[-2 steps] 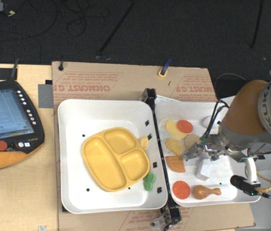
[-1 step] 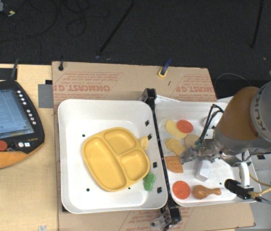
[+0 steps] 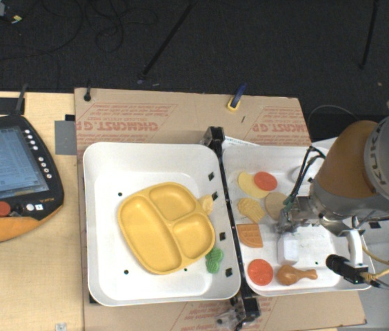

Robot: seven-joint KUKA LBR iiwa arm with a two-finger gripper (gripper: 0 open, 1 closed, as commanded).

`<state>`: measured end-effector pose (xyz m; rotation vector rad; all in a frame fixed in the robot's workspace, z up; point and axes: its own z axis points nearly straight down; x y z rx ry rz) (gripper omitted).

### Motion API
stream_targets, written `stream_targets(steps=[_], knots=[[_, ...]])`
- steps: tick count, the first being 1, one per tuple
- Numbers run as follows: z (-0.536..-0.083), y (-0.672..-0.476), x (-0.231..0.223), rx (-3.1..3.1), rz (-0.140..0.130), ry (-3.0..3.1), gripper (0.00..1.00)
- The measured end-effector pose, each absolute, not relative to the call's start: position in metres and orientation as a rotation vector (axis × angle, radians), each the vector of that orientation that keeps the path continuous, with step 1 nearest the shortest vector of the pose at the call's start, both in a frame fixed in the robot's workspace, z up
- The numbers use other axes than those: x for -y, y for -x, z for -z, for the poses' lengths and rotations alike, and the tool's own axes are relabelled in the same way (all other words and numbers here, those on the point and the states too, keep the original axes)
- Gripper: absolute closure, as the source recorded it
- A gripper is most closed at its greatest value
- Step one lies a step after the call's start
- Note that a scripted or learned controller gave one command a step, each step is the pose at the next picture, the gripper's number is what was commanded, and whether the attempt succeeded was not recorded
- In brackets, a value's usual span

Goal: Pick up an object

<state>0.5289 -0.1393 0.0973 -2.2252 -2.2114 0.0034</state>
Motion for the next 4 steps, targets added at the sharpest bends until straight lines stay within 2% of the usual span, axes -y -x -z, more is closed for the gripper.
stream_targets(steps=[3,4], knots=[[-0.23,-0.531,0.13,2.223,0.002,2.222,1.0],[-0.232,-0.511,0.087,2.221,-0.001,2.215,1.0]])
